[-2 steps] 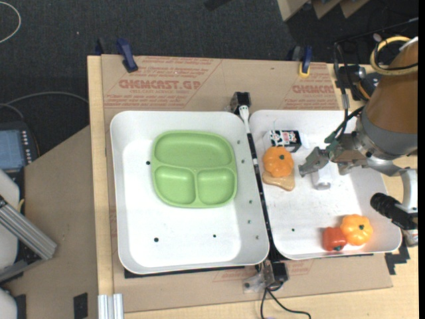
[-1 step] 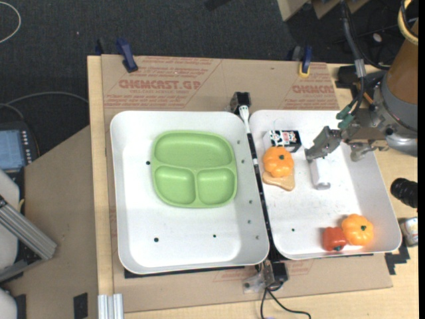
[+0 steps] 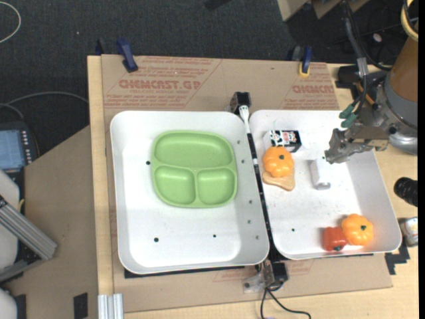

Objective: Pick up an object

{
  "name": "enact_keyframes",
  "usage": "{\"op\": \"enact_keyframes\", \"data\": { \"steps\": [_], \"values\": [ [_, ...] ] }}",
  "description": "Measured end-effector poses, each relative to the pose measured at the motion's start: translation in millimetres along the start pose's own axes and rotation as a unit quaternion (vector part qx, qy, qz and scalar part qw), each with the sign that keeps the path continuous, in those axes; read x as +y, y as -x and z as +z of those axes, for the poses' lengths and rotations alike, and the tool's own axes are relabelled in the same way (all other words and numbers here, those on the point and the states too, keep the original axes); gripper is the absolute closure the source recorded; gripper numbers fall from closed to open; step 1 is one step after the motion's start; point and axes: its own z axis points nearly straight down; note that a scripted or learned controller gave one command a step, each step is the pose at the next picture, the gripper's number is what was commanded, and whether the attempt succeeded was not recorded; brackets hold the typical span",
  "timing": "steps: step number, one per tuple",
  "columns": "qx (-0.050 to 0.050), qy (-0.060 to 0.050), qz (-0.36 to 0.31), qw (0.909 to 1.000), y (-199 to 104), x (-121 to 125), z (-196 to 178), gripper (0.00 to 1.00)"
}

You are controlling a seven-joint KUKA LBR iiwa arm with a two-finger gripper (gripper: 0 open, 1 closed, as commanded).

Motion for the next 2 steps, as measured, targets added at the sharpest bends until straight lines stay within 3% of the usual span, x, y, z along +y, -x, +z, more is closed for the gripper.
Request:
{"op": "enact_keyframes", "data": {
  "steps": [1,2],
  "values": [
    [0.001,0.001,-0.002,1.0000,-62,0,-36,1.00],
    [0.002,0.000,-0.003,1.0000,-133,-1,-47,1.00]
  ]
}}
